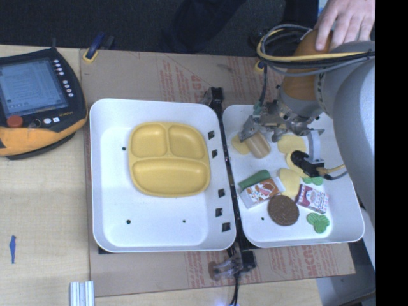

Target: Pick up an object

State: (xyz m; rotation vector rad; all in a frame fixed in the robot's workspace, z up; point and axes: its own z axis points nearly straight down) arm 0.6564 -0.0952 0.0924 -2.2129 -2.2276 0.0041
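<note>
My gripper (263, 131) hangs low over the far end of the right bin (344, 231). A tan, cork-like piece (259, 146) lies right at its tip; the view does not settle whether it is gripped. Pale yellow pieces (291, 143) lie beside it and further forward (290, 181). Nearer the front lie a green piece (255, 178), a red and white packet (261, 192), a brown round biscuit (283, 210), a red packet (312, 198) and a small green item (317, 221).
The left bin (108, 222) holds a yellow divided plate (169, 158). A teach pendant (35, 101) rests on the bench at far left. A person's hand (347, 14) rests on the arm at the top right.
</note>
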